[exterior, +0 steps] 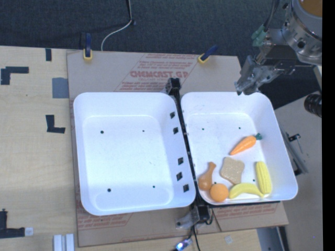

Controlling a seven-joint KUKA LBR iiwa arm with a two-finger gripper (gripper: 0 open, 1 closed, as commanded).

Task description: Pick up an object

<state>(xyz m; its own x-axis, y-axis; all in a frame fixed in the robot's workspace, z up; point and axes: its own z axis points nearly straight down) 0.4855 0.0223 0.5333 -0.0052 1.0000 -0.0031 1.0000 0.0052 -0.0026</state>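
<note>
Grey, orange-banded, the arm slants in from the upper right, its gripper [245,88] hovering with fingers together, holding nothing, over the right bin's [272,111] far right corner, well apart from the toy carrot [243,145] at the near right.

robot lab: clamped board [157,75], taped bench [31,140], two white bins [125,101]

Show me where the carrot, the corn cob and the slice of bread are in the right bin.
carrot [243,146], camera view, middle of its orange body.
corn cob [263,178], camera view, middle of the yellow cob.
slice of bread [232,170], camera view, centre of its tan face.
</note>
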